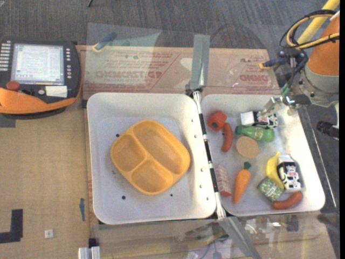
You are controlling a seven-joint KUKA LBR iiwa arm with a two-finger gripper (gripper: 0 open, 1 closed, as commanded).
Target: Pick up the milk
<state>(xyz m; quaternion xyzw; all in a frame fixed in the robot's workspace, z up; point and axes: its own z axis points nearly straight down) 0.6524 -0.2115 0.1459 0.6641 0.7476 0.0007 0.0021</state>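
- Milk [290, 175]: a small carton printed in black and white, with a dark top, lies in the right bin [312, 144] near that bin's front right corner. It touches a yellow banana [273, 168] on its left, with a green packet [269, 188] and a red sausage [287, 200] just in front of it.
- A second black-and-white item [253, 117] lies near the back edge of the same bin, beside a green bottle [256, 134]. It may be another cow-print toy; the view is too coarse to say.
- Gripper [268, 114]: it hangs low over the back edge of the right bin, at that second item and well apart from the carton. Whether its fingers stand wide or narrow I cannot tell, and nothing is plainly held.
- Step in hand, as I judge it: the approach; no grasp on the carton is made.
- Next move calls for travel toward the front right corner, then a descent clear of the banana.
- The left bin [102, 144] bears an orange divided plate [150, 156].
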